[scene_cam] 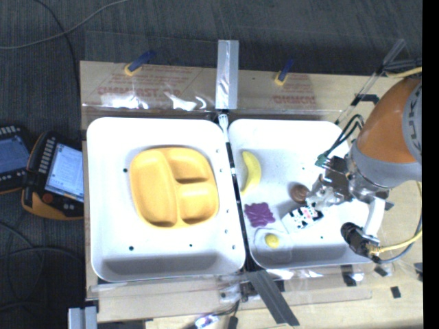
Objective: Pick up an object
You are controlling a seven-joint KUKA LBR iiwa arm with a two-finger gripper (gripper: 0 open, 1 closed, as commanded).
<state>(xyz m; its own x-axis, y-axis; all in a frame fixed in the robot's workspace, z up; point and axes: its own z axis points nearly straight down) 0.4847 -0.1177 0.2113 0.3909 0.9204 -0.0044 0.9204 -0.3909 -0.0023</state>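
Two shallow white plastic bins (pixel 110 245), smooth and slightly glossy. Yellow divided plastic tray (pixel 174 186) has a satin sheen. Light wooden bench top (pixel 322 91) is matt, with glossy clear plastic sheeting (pixel 158 88) on it.

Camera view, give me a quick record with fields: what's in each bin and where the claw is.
left bin: yellow tray with compartments
right bin: banana by the left wall; purple piece; small yellow piece near the front; brown ball; white patterned block
claw: low over the right bin, beside the ball and block
claw state: cannot tell
arm: enters from the right
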